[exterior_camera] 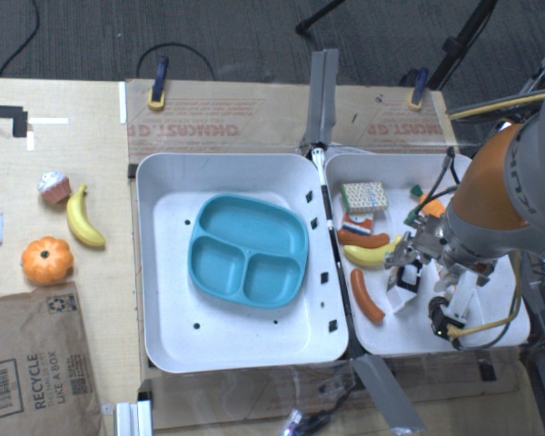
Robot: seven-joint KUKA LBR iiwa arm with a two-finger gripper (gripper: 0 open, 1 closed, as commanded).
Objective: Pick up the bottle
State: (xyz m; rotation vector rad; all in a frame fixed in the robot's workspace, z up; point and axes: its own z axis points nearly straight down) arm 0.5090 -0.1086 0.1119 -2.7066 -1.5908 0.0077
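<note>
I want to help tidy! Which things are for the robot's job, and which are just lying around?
For the job:
gripper
right bin

Just lying around:
tray
box
pumpkin
cupcake
bench banana
bin banana

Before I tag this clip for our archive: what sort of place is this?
Likely a robotics lab bench: a grey arm with an orange band, two shallow white bins, plastic toy food such as a yellow banana.

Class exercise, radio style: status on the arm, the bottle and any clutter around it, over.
Gripper low in right bin, jaws' state unclear. Bottle not identifiable. Two sausages, banana and small box crowd the gripper. Blue tray in left bin.
</note>
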